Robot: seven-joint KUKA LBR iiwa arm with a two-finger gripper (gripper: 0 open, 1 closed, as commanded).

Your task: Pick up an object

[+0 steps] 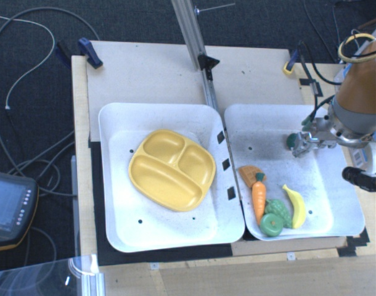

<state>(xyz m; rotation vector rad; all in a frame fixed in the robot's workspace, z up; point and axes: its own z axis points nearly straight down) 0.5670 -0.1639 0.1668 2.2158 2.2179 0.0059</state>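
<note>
We see the gripper [297, 145] low in the right bin [336, 184]; jaws' state we cannot tell. Carrot [259, 201] and banana [296, 205] lie unpicked.

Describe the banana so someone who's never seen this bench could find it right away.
Look at the right-hand white bin, the one the arm reaches into. Near its front edge lies a small cluster of toy food. The banana is the curved yellow piece on the right of the cluster, beside the green items and across them from the orange carrot.
</note>
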